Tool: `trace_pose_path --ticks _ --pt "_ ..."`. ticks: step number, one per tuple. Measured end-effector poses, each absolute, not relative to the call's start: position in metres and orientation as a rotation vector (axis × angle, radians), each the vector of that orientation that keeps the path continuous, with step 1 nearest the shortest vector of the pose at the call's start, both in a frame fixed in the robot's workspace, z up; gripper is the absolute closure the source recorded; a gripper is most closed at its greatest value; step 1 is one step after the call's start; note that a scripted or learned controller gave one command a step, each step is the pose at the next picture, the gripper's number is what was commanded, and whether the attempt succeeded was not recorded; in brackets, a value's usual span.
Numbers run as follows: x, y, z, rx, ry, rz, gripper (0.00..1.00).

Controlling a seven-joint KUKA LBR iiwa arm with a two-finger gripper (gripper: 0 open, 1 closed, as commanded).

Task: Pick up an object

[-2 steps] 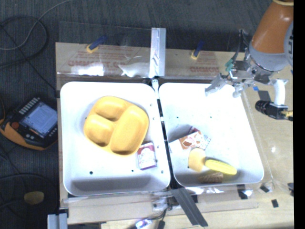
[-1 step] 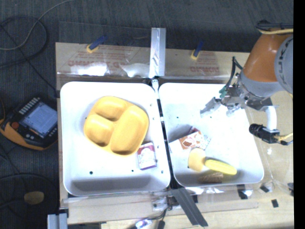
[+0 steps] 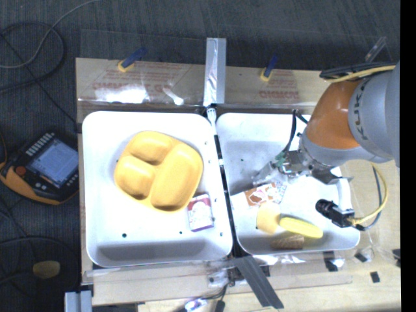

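My gripper hangs low over the middle of the right bin, reaching in from the right under the orange wrist band. Just below and left of it lies a small orange-and-white packet, close to the gripper's tip; I cannot tell whether they touch. Further toward the bin's front lie a yellow banana-shaped piece, a pale yellow round piece touching its left end, and a brown flat piece by the front wall.
The left bin holds a large yellow lumpy bun-shaped object and a small pink-and-white packet by the dividing wall. A handheld pendant rests on the floor at the left.
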State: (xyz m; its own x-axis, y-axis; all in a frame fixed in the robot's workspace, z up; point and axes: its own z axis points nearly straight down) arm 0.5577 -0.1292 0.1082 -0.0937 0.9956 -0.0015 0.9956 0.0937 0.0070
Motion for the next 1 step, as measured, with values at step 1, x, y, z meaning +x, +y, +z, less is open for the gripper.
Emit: trace_pose_path --ticks 1 --pt "0.5446 -0.1128 0.091 2.129 2.29 0.011 0.0"
